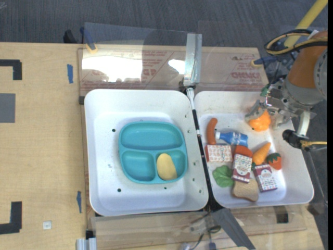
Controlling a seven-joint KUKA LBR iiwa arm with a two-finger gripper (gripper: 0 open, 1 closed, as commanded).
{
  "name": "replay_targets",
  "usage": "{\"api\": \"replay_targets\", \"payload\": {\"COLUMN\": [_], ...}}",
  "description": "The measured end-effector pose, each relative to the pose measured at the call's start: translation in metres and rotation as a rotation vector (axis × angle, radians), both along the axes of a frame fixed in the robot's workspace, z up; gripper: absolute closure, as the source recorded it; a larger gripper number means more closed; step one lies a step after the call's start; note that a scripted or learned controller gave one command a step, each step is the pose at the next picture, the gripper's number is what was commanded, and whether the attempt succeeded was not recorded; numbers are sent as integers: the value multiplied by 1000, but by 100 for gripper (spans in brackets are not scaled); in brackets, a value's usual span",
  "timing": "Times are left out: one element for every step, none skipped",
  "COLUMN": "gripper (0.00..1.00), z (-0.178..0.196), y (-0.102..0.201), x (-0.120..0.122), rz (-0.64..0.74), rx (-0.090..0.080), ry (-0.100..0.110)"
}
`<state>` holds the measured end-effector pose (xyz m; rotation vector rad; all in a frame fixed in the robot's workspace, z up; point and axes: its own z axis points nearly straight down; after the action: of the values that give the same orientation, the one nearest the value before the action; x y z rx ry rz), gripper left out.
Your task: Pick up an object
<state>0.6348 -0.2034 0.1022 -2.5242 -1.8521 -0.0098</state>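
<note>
My gripper hangs over the back right part of the right bin. Its fingers stand on either side of a small orange toy and look shut on it. In front of it lie a red sausage, a blue tube, a carrot, a red tomato, a green leaf, a bread slice and three red-and-white cartons.
The left bin holds a teal divided plate with a yellow potato in its front right compartment. A clear upright panel stands behind the wall between the bins. Yellow cables run at the back right.
</note>
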Motion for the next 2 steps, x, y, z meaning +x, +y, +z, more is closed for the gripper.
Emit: {"api": "replay_targets", "payload": {"gripper": [100, 100], "z": [5, -8], "y": [-1, 46], "x": [-1, 25], "rz": [1, 104], "rx": [-3, -23], "ry": [7, 31]}}
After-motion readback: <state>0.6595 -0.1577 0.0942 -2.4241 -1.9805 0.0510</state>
